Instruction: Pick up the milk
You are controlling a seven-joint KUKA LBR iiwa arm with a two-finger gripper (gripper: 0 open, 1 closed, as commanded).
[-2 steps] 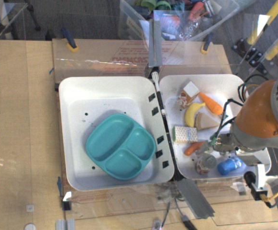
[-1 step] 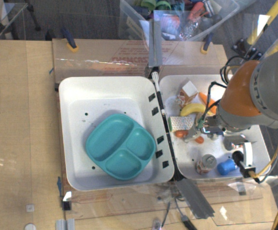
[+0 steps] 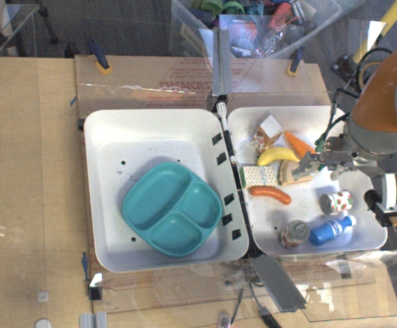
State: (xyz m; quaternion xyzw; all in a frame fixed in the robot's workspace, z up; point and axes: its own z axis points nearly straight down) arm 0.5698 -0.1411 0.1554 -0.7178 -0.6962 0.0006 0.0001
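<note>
The approach step is in hand: the arm (image 3: 382, 108) is reaching in from three o'clock, and its gripper (image 3: 309, 164) is hovering over the right bin (image 3: 374, 234); whether it is spread or pinching, I cannot tell. The milk carton (image 3: 268, 132) is lying at the bin's eleven o'clock, untouched. The next move is calling for a shift toward it.

Count, by size: two bins, one teal divided plate (image 3: 172, 210), one blue bottle (image 3: 331, 230), one banana (image 3: 277, 156), one sausage (image 3: 270, 194), one can (image 3: 294, 233).

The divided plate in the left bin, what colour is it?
The plate is teal, plain in the camera view.
</note>
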